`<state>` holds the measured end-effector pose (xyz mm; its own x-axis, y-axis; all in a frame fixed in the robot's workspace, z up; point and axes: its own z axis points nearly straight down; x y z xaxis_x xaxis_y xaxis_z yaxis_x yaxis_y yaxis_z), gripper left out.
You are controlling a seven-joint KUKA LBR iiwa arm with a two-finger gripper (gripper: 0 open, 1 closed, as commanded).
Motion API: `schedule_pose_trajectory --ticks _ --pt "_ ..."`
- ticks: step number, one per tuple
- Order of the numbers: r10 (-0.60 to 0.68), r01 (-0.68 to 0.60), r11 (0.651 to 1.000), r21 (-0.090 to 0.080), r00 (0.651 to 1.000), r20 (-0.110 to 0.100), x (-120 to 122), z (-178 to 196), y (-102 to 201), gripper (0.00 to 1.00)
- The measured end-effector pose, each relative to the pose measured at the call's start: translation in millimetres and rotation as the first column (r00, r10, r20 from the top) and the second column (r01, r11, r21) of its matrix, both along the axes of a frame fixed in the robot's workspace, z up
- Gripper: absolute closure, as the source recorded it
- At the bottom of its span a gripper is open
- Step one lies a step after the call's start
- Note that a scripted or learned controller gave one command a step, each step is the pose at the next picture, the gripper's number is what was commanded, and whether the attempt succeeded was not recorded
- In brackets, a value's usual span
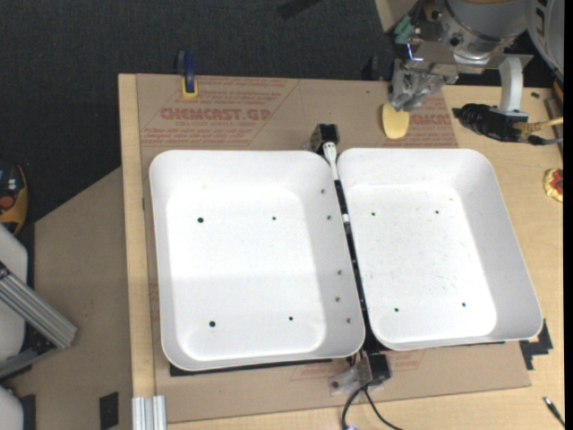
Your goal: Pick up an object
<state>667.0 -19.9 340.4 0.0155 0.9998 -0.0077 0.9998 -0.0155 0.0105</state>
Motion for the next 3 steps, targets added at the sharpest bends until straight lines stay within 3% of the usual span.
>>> schedule_pose_trajectory --ticks 1,2,3 --pt "0.02 -0.02 1.0 0.01 1.0 -0.019 -1.8 -73.2 59.7 1.0" --pt "0.012 -0.012 1.0 0.006 1.0 -0.005 0.0 -32.8 8.1 1.0" --pt "0.005 -0.005 1.0 0.002 1.0 -0.005 -19.8 -12.4 -113.5 1.0"
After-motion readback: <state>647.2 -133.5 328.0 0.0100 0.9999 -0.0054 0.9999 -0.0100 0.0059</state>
